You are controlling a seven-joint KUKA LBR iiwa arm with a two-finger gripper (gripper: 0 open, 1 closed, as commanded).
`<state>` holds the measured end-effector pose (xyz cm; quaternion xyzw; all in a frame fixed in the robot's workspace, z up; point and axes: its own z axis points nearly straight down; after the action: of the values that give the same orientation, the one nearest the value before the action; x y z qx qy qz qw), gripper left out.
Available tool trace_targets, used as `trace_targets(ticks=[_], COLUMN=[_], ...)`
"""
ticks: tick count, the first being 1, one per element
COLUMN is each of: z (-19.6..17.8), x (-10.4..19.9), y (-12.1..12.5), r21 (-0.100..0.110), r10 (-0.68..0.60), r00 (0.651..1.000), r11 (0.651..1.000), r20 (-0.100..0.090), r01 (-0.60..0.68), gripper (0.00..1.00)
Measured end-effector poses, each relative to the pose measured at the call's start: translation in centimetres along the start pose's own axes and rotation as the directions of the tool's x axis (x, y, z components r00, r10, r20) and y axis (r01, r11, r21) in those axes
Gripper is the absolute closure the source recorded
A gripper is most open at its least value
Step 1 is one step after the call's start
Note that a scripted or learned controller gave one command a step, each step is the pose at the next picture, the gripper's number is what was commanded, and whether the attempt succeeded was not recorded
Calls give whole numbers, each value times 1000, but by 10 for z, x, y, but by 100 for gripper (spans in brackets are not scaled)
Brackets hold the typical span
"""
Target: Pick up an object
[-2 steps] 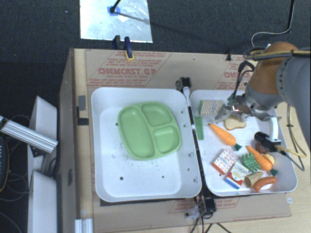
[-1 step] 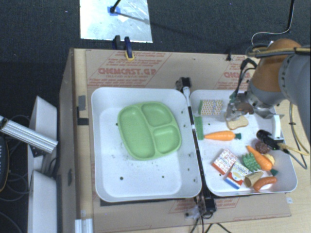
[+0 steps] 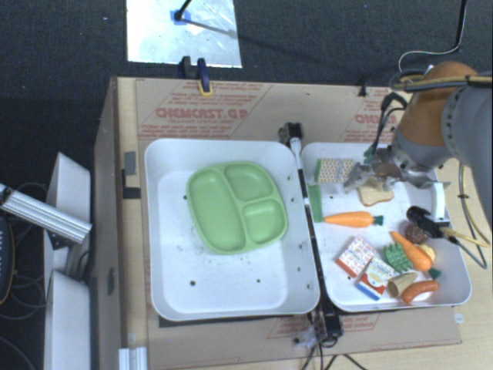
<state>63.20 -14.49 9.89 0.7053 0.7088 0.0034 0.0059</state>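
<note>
My gripper hangs over the back of the right bin, just above a tan slice of toy toast. A speckled square cracker lies right beside it on the left. A toy carrot rests in front of the toast. The front of this bin holds a red and white packet, a second small packet, a green leafy toy, another orange carrot, a cone and a sausage. I see nothing held in the gripper.
The left bin holds a green divided plate. A green strip lies along the right bin's left wall. A dark brown round toy sits near the right wall. The arm enters from the right.
</note>
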Motion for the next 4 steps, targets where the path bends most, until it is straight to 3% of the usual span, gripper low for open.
trace_targets(ticks=[1, 2, 4], z=[12, 14, 15], x=[-47, 16, 31], y=[38, 37, 37], r21=[5, 10, 11], r10=[3, 0, 0], r00=[1000, 1000, 1000], r11=[1000, 1000, 1000], r20=[-1, -5, -2], r01=[-3, 0, 0], gripper=[0, 0, 0])
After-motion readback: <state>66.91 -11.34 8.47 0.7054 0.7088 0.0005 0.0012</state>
